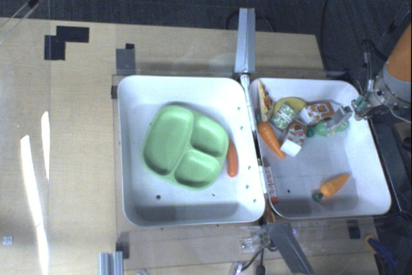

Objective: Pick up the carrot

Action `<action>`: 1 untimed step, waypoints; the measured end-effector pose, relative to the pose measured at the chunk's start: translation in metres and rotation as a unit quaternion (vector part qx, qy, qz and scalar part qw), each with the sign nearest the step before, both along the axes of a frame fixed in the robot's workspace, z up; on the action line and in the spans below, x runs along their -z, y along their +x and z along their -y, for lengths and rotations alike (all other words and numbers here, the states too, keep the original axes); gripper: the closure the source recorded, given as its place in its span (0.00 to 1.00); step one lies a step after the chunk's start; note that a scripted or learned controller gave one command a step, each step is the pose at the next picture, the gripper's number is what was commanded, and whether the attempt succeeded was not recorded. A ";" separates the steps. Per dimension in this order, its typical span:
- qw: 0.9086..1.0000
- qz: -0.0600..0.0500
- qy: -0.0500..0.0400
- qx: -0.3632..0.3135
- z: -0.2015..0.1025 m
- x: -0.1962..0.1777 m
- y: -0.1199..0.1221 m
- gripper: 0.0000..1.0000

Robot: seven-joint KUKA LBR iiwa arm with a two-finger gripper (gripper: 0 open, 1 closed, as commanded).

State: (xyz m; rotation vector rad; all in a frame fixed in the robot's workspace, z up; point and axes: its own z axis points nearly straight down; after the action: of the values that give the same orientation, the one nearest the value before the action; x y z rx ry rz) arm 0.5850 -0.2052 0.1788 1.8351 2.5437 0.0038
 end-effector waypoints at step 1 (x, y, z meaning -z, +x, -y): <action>0.994 0.003 -0.001 -0.109 -0.112 0.089 -0.041 0.00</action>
State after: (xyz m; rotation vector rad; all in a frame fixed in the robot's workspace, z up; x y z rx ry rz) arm 0.5437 -0.0933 0.0896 1.5441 2.7226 0.0081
